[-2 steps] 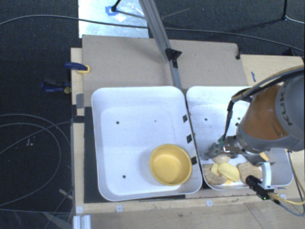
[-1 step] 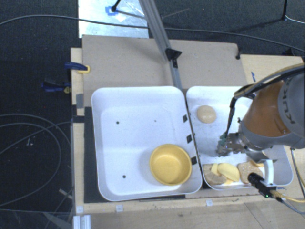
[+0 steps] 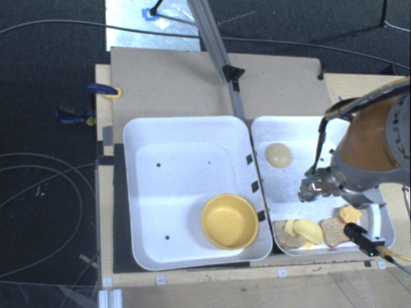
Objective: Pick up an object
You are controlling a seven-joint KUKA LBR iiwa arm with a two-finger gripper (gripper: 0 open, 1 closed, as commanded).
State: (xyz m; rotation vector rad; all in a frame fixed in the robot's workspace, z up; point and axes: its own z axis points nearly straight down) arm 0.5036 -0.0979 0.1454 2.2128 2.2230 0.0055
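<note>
My gripper [image 3: 313, 190] hangs over the middle of the right bin [image 3: 292, 133], reaching in from the right under the orange band. A round beige ball [image 3: 279, 154] lies up and left of it, apart from it. Along the bin's front edge lie a yellow banana-like piece [image 3: 304, 229], a tan cookie [image 3: 289, 238], a brown toast-like piece [image 3: 332, 231] and a small yellow-orange piece [image 3: 350, 214]. None of these sits between the fingers as far as I can see. The gripper's tips are small and dark against the bin floor.
The left bin [image 3: 186, 140] holds a yellow bowl [image 3: 229, 220] near its front right corner. A slanted grey pole [image 3: 215, 37] crosses the bench behind the bins. Black clips [image 3: 252, 186] sit on the wall between the bins.
</note>
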